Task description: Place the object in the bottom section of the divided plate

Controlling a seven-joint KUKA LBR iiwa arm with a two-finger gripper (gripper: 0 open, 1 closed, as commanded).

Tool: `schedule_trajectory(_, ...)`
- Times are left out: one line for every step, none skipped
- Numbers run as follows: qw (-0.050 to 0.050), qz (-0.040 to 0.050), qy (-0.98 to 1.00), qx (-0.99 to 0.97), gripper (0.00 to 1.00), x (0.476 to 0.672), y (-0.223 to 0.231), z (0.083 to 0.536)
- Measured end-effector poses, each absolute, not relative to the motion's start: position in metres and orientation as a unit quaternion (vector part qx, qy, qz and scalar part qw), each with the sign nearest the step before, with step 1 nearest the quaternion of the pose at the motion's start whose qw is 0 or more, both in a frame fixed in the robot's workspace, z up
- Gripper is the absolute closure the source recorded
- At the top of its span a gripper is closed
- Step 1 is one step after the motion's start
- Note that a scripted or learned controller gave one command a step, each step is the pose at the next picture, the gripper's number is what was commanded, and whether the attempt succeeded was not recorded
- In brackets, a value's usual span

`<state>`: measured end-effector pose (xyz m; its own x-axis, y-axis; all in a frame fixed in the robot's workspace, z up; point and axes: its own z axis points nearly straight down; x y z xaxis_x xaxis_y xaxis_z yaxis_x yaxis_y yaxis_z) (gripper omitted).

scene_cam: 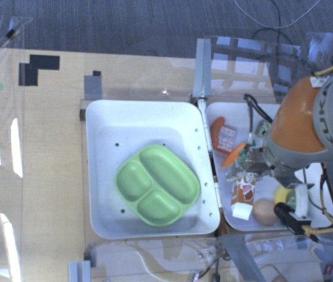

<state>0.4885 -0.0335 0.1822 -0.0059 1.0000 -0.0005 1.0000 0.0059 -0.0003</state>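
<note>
Over the right bin (pixel 272 231), at the frame's right, my claw (pixel 249 157) hung among the toys; I couldn't tell its state. Left, the green plate (pixel 157 184) lay in its bin (pixel 104 157).

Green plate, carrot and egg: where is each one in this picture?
Green divided plate (pixel 157 184): camera view, on the ridge where its sections meet.
Carrot (pixel 233 155): camera view, middle of its orange body.
Egg (pixel 264 211): camera view, centre of its tan shell.
</note>
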Motion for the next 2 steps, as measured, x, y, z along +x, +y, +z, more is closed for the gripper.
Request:
schedule_trajectory(0.001,0.0002,0.731,0.683,1.0,0.497,-0.042,0.183)
schedule_trajectory(0.001,0.0002,0.799,0.601,1.0,0.514,0.033,0.197)
